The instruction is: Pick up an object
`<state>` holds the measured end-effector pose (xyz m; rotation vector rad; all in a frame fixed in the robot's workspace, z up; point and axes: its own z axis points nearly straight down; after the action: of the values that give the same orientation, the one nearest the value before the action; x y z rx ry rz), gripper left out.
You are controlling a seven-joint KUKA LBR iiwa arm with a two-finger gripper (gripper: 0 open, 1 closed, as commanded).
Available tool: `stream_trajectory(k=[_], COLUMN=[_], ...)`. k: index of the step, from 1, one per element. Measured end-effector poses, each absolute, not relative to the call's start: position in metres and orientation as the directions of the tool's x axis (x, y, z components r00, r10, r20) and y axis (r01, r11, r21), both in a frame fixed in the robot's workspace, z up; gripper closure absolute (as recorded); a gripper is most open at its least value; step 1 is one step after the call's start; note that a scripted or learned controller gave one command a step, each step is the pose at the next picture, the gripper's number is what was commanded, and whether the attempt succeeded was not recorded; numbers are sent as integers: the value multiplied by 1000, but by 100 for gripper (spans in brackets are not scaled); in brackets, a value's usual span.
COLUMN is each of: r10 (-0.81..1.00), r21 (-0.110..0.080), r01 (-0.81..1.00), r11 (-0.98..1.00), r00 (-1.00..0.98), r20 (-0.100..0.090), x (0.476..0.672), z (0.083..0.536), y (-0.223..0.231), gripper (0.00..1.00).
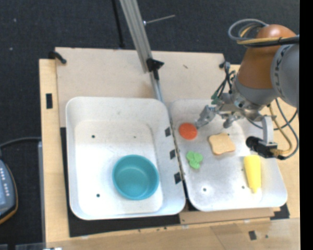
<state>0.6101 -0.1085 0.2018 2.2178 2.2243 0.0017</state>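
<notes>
In the right bin (pixel 219 199) lie a small orange-red round object (pixel 188 131), a tan slice of toast (pixel 221 144), a green leafy piece (pixel 194 160) and a yellow corn cob (pixel 252 172). My gripper (pixel 217 116) hangs over the far part of this bin, its two fingers spread apart with nothing between them. One fingertip (pixel 203 120) is just right of and above the orange-red object; the other fingertip (pixel 228 121) is above the toast. The grey arm with its orange band (pixel 261 61) comes in from the right.
The left bin (pixel 83 113) holds a teal bowl (pixel 135 177) near its front. A slanted metal pole (pixel 138 33) with a black clamp stands behind the bins. Black cables and a connector (pixel 261 146) hang at the right bin's right side.
</notes>
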Motion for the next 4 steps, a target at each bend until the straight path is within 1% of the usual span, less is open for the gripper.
stream_trajectory(k=[1,2,3,4], r10=[1000,1000,1000,1000], r21=[2,-5,4,10], r01=[1000,1000,1000,1000], r11=[2,-1,-1,-5], r00=[-2,1,1,5], r20=[1,-2,-5,-3], x=[610,603,604,606], z=[202,147,101,116], y=[-109,-118,-120,-121], gripper=[0,0,0,100])
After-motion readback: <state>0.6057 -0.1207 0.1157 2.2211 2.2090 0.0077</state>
